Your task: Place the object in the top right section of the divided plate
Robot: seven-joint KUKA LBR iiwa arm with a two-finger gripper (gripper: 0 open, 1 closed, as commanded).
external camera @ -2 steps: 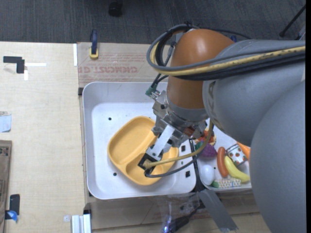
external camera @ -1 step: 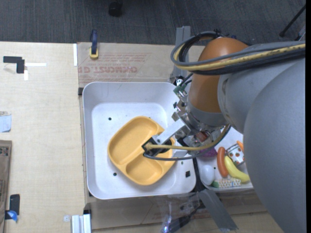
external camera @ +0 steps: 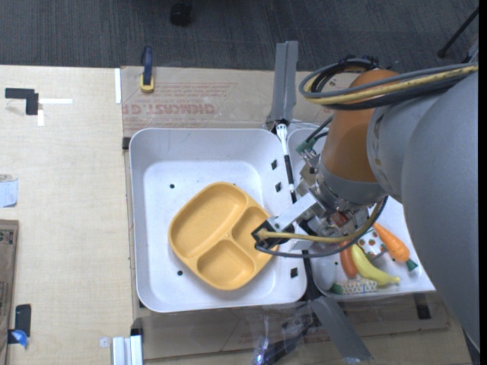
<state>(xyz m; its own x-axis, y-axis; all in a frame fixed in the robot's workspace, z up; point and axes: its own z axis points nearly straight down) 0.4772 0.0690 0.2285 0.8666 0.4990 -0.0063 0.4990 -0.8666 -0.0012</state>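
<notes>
The yellow divided plate [external camera: 217, 238] lies flat in the left bin [external camera: 156, 162], close to its right wall. In the right bin [external camera: 418, 278] a banana [external camera: 374, 271] and a carrot [external camera: 394, 243] lie just beside each other. The arm [external camera: 426, 166] hangs over the seam between the bins and hides the jaws, so I cannot tell whether they are apart or together.

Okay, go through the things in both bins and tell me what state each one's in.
divided plate: flat, right side up in left bin, visible sections bare.
banana: lying flat in right bin.
carrot: lying flat in right bin, beside banana.
gripper: low over the rims between the bins.
</notes>
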